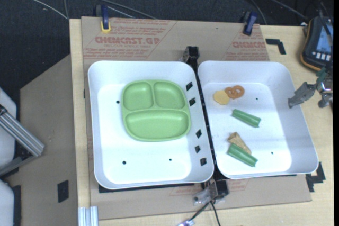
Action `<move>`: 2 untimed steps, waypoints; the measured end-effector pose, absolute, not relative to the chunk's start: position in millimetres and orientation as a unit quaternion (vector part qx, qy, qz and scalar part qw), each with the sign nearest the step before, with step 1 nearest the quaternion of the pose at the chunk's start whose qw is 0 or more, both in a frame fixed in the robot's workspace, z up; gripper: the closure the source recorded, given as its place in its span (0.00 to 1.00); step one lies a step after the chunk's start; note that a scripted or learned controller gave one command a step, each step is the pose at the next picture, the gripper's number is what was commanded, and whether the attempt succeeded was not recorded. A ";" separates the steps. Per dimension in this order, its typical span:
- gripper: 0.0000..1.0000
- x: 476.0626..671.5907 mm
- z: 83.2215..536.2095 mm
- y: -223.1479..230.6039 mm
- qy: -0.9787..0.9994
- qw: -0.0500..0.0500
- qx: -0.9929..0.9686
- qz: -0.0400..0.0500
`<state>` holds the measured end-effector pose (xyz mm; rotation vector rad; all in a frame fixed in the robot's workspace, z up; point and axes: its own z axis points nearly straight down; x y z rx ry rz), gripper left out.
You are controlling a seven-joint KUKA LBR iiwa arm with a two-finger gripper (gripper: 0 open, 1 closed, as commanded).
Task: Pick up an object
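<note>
1. Nearest the camera in the camera view, past the bench's (53,114) front edge, sit two white bins side by side: the left bin (106,166) and the right bin (302,151).
2. Lying in the left bin is a green divided plate (156,110), flat, toward the bin's far half.
3. Small pieces that could be picked up lie in the right bin: a green stick (242,155) at the near side, touching a tan wedge (238,139) just behind it.
4. Farther back lies a second green stick (246,117), apart from the first pair, and beyond that a yellow disc (221,97) touching an orange ring (235,91) near the far left of that bin.
5. At the right rim of the right bin hangs the claw (303,93), grey, well apart from every piece; whether its fingers are spread or closed I cannot tell, and nothing shows between them.
6. By my reading the task is at the approach step: nothing is lifted yet.
7. A next move would call for carrying the claw leftward over one piece; the lone second green stick looks the easiest, having free space around it, and then descending squarely across its narrow width.
</note>
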<state>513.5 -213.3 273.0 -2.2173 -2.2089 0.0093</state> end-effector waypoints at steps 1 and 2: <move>0.00 515.8 279.2 -212.6 -0.707 0.001 -0.707 0.000; 0.00 515.5 225.9 -201.6 -0.707 0.003 -0.707 0.001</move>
